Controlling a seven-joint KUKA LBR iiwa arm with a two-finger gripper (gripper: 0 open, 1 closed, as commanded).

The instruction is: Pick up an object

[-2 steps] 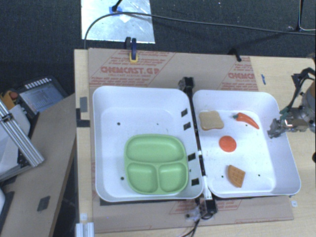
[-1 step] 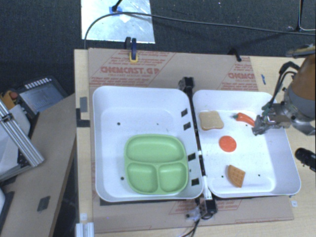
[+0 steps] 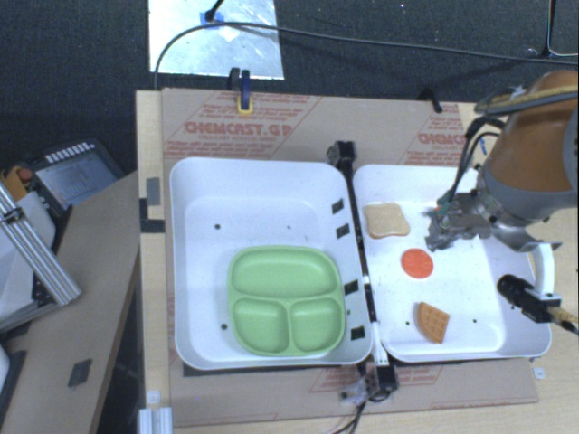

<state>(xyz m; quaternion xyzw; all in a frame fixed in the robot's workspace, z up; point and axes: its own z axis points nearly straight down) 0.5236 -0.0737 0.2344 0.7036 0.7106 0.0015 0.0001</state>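
In the right bin [image 3: 516,333], the red disc [image 3: 417,263] lies just below the tool [image 3: 441,234]; whether its grip is closed, I cannot tell.

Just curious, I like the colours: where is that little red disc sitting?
The red disc lies in the right bin, between the toast slice and the waffle piece, just below the gripper.

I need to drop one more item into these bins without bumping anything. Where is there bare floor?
Left bin: bare floor behind the green divided plate, up to the back wall. Right bin: a patch between the waffle piece and the right wall. Crowded around the gripper, bread slice and red disc.
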